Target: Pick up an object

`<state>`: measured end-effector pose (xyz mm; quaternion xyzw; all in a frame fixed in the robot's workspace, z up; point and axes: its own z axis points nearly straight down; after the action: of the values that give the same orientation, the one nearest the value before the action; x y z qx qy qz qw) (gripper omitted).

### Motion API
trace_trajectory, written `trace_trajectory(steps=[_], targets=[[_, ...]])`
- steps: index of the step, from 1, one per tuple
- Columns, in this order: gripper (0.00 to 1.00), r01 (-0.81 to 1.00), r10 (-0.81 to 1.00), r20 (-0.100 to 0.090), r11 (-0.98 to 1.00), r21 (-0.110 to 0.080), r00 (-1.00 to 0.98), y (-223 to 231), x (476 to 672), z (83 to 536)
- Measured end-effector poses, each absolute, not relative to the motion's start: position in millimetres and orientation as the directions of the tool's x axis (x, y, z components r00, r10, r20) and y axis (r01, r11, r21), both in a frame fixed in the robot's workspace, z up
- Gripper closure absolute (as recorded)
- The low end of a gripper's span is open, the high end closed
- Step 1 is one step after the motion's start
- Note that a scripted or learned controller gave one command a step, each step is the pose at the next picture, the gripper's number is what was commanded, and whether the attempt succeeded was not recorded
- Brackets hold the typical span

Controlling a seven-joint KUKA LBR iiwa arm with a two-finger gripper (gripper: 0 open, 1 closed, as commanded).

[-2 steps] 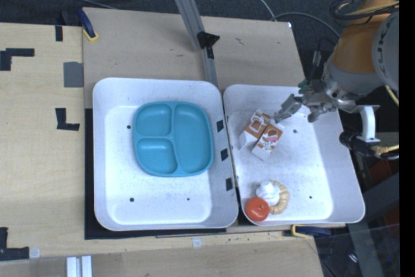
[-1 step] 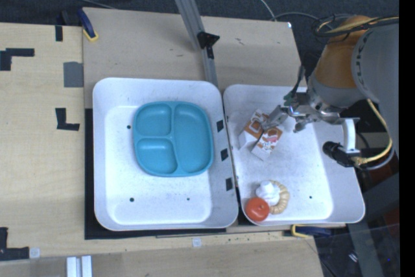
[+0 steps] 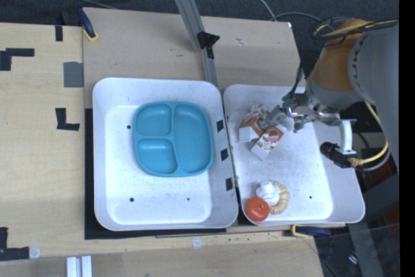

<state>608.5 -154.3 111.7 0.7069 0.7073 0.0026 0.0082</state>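
The pincer (image 3: 285, 112) sits low over the upper part of the right shallow white bin (image 3: 337, 201), at the end of the grey arm with its orange band (image 3: 334, 68) reaching in from the right. Whether it is apart or together cannot be told from here; the metal parts blur into each other and no object can be seen between them.

Just to the left of the pincer lies a small crumpled packet in orange, brown and white (image 3: 253, 119), and right below that a small white carton with a red-orange label (image 3: 267, 141), tilted on its side. The two are touching or nearly so, and the pincer's tip is very close to the upper packet; actual contact cannot be made out.

Well apart, at the bin's lower left corner, a small round red-orange ball-like item (image 3: 257, 209) rests against a tan ring-shaped piece with a white lump on it (image 3: 275, 194).

The left shallow white bin (image 3: 110, 159) holds a light blue plastic plate with three compartments (image 3: 173, 138), lying flat in its upper middle. Both bins rest side by side on the pale wooden bench (image 3: 39, 172).
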Motion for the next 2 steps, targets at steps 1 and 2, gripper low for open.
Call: trace_trajectory(steps=[1, 2], targets=[[1.00, 1.000, 1.000, -0.009, 0.000, 0.010, 0.000, -155.4, 607.0, 119.1], [1.00, 1.000, 1.000, -0.001, 0.001, 0.005, -0.001, -156.8, 606.4, 182.5]])
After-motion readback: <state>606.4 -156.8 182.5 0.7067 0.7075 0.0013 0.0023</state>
